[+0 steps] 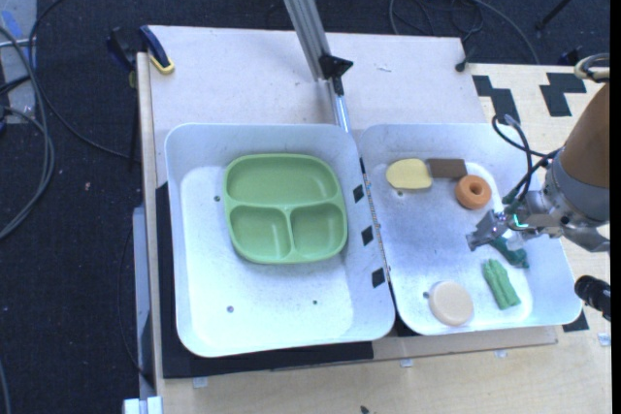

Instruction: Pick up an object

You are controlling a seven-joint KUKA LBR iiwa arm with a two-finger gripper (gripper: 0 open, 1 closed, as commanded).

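Note:
The right bin [427,242] holds several small objects. A yellow lump [408,175] lies at its back, touching a brown block [446,168]. Just right of them sits an orange ring [473,192]. Near the front lie a green stick-shaped piece [502,284] and a round beige disc [451,302]. My gripper [492,235] reaches in from the right and hangs low over the bin's right side, between the orange ring and the green piece. A small dark green bit [511,254] shows just under it.
The left bin [262,305] bears a green divided plate [287,207]. A slanted metal pole [301,0] rises behind the bins. Cables hang off the arm [582,179] at the right edge. The bench's front edge runs close below both bins.

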